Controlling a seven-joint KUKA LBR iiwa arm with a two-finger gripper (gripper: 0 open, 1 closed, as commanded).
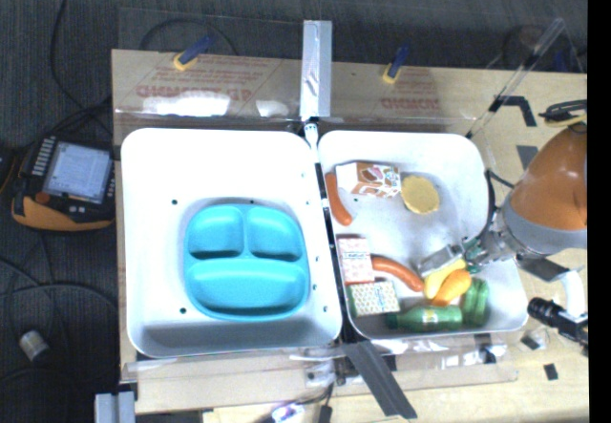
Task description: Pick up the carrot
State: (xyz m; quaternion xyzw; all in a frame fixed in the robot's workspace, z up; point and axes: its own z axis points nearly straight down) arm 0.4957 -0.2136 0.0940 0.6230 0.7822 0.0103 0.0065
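The carrot (395, 270), a slim orange piece, lies slantwise in the lower middle of the right bin (473, 156). Its right tip reaches a yellow-orange toy fruit (449, 285). My gripper (451, 259) comes in from the right and sits low over that yellow fruit, just right of the carrot's right end. Nothing shows as held in it. The grey wrist with its orange band (558, 184) rises behind it at the bin's right wall.
The right bin also holds a reddish sausage (338, 200), a printed carton (374, 179), a tan round disc (420, 194), two small boxes (359, 264), a green bottle (429, 318) and a green vegetable (475, 301). A blue divided plate (246, 259) lies in the left bin.
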